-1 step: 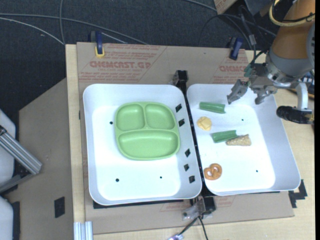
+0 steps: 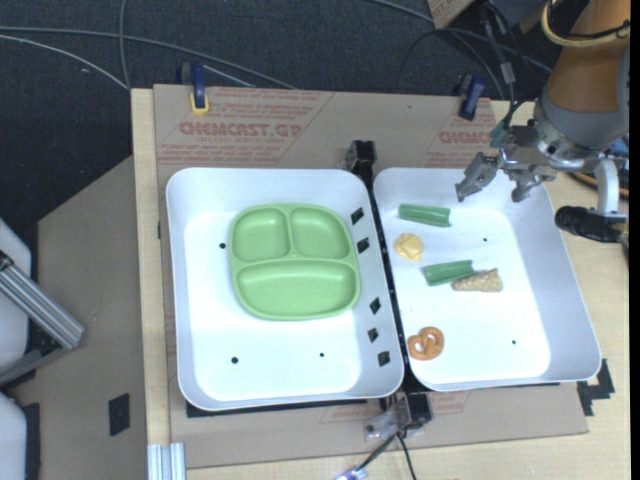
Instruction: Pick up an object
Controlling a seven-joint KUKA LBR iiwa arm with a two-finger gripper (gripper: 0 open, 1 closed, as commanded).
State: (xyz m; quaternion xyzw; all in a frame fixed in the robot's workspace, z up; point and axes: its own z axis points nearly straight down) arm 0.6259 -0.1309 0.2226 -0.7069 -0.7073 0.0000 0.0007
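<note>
Pretzel (image 2: pixel 426 344) lies nearest; arm's fingers (image 2: pixel 497 175) hang spread wide, holding nothing, over right bin's (image 2: pixel 560 298) far edge.

Orange-banded grey arm (image 2: pixel 590 68) ending in a metallic two-finger gripper (image 2: pixel 497 181).

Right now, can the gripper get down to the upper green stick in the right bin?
Probably yes. The gripper hangs open above the bin's far corner, up and right of the green stick. Nothing lies between them, and the yellow piece sits apart from it.
</note>
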